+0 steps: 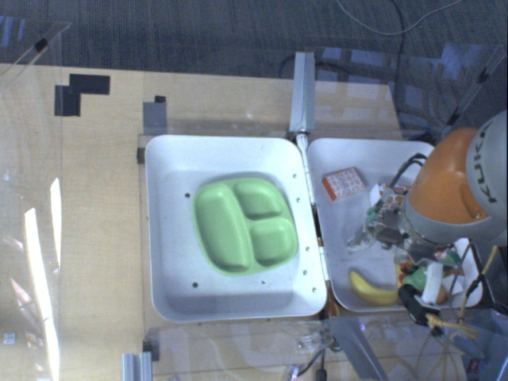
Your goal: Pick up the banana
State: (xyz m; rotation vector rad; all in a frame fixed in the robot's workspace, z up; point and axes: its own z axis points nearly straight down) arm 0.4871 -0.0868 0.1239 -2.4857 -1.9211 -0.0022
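Banana (371,287) lies at the right bin's (337,228) front edge, long axis left-right, just below your gripper (382,227); can't tell the jaws' state.

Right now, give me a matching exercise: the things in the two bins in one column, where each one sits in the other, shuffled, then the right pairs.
Things:
1. banana
2. green divided plate
3. red and white packet

Places:
A. middle of the left bin
B. far part of the right bin
C. near edge of the right bin

Pairs: 1-C, 2-A, 3-B
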